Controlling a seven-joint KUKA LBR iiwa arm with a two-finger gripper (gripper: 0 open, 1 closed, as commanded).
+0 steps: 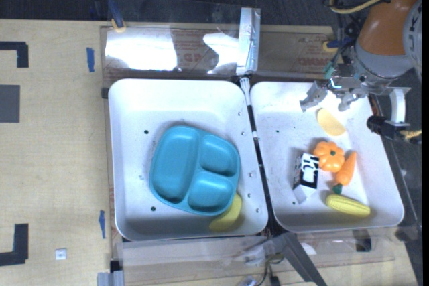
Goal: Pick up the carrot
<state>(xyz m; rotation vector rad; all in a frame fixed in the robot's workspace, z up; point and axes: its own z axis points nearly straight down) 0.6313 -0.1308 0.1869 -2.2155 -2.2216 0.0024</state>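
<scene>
The carrot [346, 168] is small and orange with a green tip, lying in the right bin [281, 144] against the right side of an orange pumpkin-like toy [328, 155]. My gripper [329, 98] hangs over the bin's far part, above and a little left of the carrot. Its two grey fingers [311, 97] are spread apart with nothing between them. A pale yellow disc [331, 122] lies just below the fingertips.
A black-and-white box [307, 171] and a yellow corn cob [347, 205] lie near the carrot. The left bin [127, 144] holds a blue divided plate [194, 169] and a yellow fruit [229, 213] at its front edge. A shiny panel [174, 43] stands behind the bins.
</scene>
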